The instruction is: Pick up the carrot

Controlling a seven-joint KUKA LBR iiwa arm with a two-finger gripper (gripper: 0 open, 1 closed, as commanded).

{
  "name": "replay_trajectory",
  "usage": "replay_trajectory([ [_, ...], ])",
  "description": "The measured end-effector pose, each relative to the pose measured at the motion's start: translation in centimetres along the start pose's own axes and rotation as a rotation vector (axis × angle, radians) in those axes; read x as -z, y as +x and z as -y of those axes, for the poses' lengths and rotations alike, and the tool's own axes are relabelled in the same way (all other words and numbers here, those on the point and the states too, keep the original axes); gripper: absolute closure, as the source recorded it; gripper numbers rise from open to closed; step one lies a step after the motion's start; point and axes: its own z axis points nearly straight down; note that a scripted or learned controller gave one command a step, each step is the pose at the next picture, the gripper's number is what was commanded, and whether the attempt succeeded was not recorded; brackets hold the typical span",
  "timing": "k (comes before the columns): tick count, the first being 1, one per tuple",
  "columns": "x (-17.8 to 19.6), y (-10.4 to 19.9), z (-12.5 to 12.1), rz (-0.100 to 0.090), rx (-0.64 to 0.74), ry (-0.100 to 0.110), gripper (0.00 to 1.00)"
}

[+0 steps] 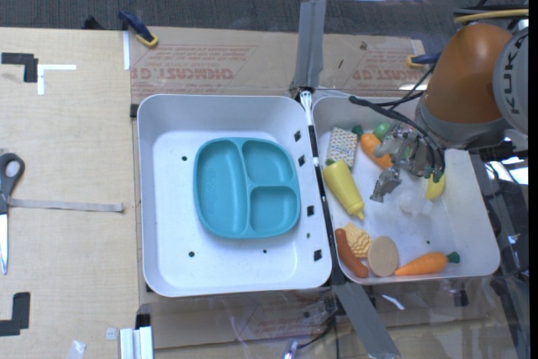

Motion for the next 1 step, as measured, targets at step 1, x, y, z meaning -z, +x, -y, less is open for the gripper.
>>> replay_trajectory([
  [1, -3.29, -5.1, -0.3, -0.031, -0.124, 0.005, 0.0],
])
